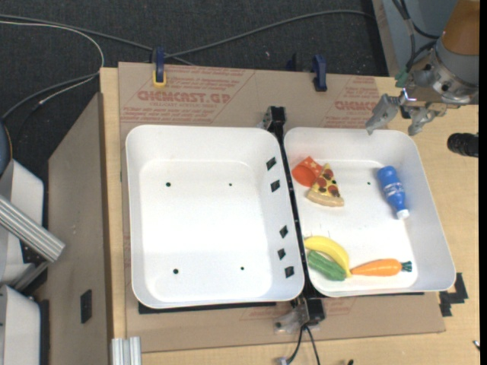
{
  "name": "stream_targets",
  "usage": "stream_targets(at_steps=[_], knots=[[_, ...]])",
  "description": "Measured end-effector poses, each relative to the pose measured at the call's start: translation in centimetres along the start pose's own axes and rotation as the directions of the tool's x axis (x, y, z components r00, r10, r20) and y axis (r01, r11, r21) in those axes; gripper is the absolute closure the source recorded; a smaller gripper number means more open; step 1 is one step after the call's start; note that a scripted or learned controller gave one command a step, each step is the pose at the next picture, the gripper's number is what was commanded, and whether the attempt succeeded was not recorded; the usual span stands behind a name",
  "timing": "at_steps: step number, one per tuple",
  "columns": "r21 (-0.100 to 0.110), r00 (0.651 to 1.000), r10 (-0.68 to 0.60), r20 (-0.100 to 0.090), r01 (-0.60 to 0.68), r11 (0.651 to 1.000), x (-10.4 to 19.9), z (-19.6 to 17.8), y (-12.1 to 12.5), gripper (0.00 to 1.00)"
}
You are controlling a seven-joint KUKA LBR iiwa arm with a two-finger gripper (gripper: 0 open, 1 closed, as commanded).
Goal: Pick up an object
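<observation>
We see the end effector [397, 117] hanging above the far right corner of the right bin [426, 204], its two fingers [380, 117] spread apart with nothing between them; the grey arm with its orange band [463, 29] comes in from the upper right. All the objects lie in the right bin. A blue bottle [392, 191] with a white cap rests near the bin's right wall, lying along it. Towards the bin's left wall, a toy pizza slice [326, 188] lies touching a red piece [305, 172] just to its far left. At the near edge of the bin, a yellow banana [329, 248] curves over a green vegetable [326, 265], the two touching, and an orange carrot [377, 267] with a green tip lies just beside them, towards the near right corner. The left bin [144, 204] sits alongside, the two bins meeting along a dark strip with black clips [272, 164]. Both bins rest on a cardboard sheet [228, 90] on the desk, clamped at its far edge by a yellow clamp [159, 68] and a blue clamp [319, 73].
</observation>
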State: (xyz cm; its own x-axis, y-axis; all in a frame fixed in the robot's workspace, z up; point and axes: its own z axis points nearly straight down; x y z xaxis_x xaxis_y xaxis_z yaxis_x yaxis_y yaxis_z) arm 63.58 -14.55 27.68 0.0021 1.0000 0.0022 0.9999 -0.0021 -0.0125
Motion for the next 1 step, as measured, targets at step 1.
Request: stream_targets(at_steps=[1], knots=[[-0.012,1.000,-0.002,0.002,0.002,1.000,0.03,-0.67,0.18,0.00]])
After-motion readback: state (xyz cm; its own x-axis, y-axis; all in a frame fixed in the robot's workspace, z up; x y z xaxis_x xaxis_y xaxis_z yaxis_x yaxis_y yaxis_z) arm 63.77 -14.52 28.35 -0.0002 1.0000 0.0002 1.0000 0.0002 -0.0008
